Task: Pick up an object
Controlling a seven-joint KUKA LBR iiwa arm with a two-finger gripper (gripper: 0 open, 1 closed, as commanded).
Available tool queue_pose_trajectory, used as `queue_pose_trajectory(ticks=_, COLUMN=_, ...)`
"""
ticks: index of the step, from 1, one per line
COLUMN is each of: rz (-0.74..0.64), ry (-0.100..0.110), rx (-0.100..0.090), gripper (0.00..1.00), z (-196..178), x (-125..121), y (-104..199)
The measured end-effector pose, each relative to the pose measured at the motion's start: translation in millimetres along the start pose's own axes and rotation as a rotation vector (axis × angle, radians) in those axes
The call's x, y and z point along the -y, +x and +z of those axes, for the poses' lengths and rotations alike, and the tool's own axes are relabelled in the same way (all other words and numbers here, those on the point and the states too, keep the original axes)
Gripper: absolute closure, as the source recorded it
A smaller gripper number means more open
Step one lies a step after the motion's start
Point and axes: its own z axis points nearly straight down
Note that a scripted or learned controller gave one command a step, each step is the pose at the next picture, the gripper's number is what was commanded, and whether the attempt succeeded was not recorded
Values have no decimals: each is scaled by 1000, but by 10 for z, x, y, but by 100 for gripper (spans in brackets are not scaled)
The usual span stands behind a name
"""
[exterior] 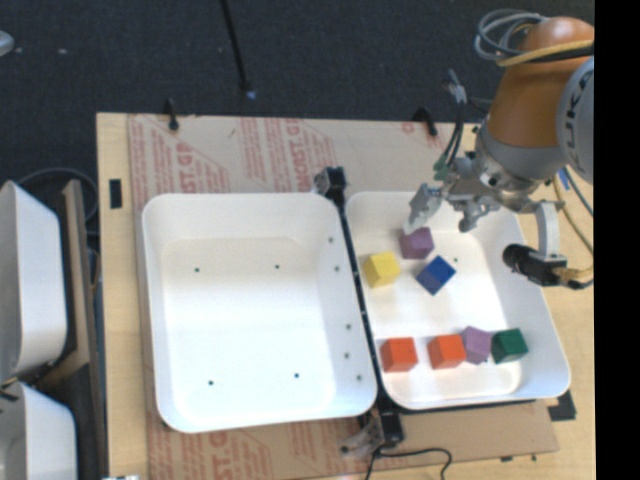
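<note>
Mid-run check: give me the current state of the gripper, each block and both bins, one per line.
Gripper: open, above the right bin's far end, holding nothing.
Purple block: resting on bin floor, just below the gripper.
Yellow block: resting, apart.
Blue block: resting, turned cornerwise.
Left orange block: resting.
Right orange block: resting, touching small purple block.
Green block: resting beside it.
Right bin: holds all blocks.
Left bin: no blocks.

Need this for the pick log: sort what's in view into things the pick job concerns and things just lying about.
Job:
gripper, above the purple cube
yellow cube
blue cube
two orange cubes
second purple cube
green cube
right bin

Lying about:
left bin
cardboard sheet
black cable
</note>
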Motion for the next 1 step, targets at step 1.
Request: queue_pose_trajectory(ticks=1, rz=4, ry=5, rx=1, gripper=0, z=789, x=-486, y=-636)
